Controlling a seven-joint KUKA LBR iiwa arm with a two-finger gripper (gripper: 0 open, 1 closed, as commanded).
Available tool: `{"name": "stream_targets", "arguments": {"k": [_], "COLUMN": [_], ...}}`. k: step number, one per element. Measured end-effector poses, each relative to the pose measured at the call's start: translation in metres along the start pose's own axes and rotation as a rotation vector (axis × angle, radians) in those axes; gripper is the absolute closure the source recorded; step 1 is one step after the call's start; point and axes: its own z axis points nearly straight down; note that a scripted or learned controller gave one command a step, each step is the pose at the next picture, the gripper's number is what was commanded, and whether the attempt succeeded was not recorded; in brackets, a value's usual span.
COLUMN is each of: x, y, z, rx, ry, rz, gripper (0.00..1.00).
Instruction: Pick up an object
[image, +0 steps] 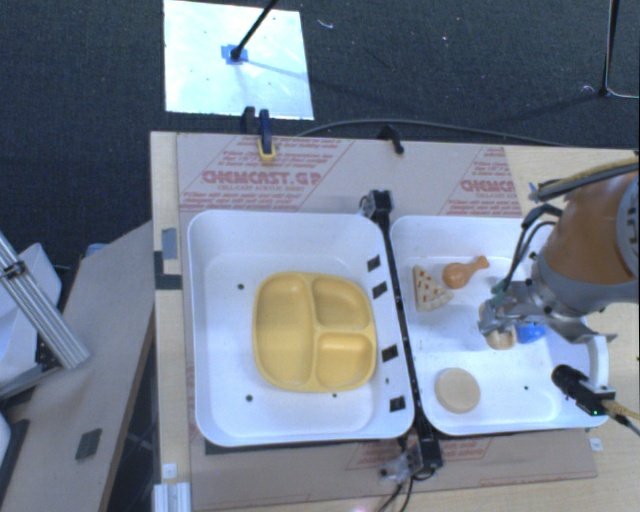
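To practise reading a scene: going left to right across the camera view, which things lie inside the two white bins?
Yellow divided plate → pizza slice toy → round tan disc → drumstick toy → gripper over a small tan piece.

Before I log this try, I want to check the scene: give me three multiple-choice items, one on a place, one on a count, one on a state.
1. Where is the yellow tray?
A. left bin
B. right bin
C. on the floor

2. How many compartments does the tray have?
A. one
B. three
C. six

3. How does the end effector stand?
A. over the left bin
B. low in the right bin, next to a blue piece
C. outside both bins

Key: 1 A, the tray lies flat in the left bin. 2 B, its ridges mark off three wells. 3 B, it sits right of the pizza slice and drumstick, above the round cookie.
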Motion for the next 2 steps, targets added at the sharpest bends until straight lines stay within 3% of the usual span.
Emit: {"name": "stream_targets", "arguments": {"k": [2], "x": [-0.006], "y": [0.003], "z": [-0.110], "rx": [-0.004], "ry": [-0.001], "rz": [-0.004], "gripper": [1.00]}}
